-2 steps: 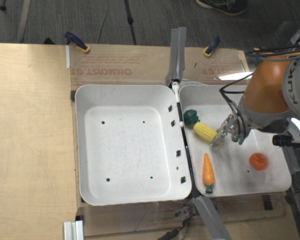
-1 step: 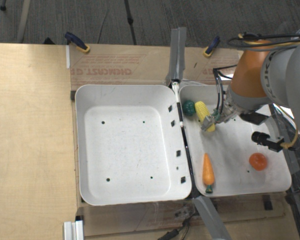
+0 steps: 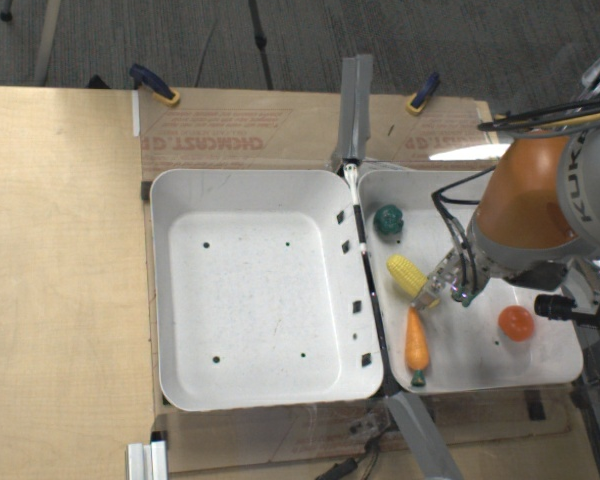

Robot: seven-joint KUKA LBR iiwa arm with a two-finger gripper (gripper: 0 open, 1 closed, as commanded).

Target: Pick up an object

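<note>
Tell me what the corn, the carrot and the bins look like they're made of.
The corn and carrot look like moulded plastic toys: flat, even yellow and orange with a slight sheen. The bins appear to be thin, smooth white plastic with rounded corners and shallow walls, though the view cannot confirm it.

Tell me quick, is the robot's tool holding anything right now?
Tool: cannot be told. It hangs low in the right bin, right beside the corn and just above the carrot.
</note>
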